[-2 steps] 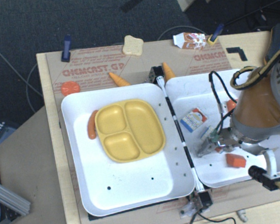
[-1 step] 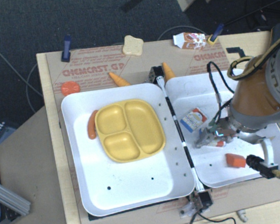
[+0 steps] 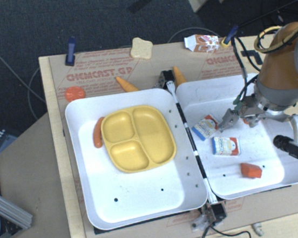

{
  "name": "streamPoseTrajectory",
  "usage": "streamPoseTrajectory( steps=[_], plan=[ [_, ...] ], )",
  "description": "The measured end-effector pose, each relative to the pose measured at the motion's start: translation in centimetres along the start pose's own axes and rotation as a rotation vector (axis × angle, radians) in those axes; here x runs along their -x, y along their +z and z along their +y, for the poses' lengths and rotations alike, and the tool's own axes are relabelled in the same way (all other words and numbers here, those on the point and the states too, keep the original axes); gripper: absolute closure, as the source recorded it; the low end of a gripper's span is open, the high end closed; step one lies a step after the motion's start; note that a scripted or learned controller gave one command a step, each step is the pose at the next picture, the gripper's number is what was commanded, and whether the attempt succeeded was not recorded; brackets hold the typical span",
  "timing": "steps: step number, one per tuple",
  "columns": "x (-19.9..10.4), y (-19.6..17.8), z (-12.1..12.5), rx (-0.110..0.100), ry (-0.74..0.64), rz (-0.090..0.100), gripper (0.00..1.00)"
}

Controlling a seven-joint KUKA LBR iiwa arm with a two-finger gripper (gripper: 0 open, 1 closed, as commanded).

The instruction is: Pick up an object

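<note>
In the right bin (image 3: 266,181) lie three small things: a blue, white and red packet (image 3: 204,127) near the left wall, a white and blue carton (image 3: 225,146) in the middle, and an orange-red chunk (image 3: 250,170) toward the front. My gripper (image 3: 235,119) hangs low over the bin, just right of the packet and above the carton. Nothing is seen held in it. The grey and orange arm (image 3: 281,71) reaches in from the right.
The left bin (image 3: 143,198) holds a yellow divided plate (image 3: 139,137) with a red sausage (image 3: 97,133) beside it. Behind the bins lie a bread slice (image 3: 141,47), a carrot (image 3: 126,84), an orange disc (image 3: 74,93), a blue clip (image 3: 70,51) and a small carton (image 3: 202,42).
</note>
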State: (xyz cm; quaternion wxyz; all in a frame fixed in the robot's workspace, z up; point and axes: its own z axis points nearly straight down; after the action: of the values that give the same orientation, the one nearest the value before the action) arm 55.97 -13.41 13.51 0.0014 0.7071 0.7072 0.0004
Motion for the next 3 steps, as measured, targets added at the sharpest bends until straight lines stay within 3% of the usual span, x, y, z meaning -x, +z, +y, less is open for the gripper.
streamPoseTrajectory(
  steps=[1, 2, 3],
  plan=[
    [-1.5, 4.8, -1.2, 0.004, -0.001, 0.002, 0.0],
    [-1.5, 4.1, -1.4, -0.001, 0.001, 0.001, 1.0],
    [3.3, -1.5, 3.4, 0.001, 0.0, -0.001, 1.0]
  ],
)
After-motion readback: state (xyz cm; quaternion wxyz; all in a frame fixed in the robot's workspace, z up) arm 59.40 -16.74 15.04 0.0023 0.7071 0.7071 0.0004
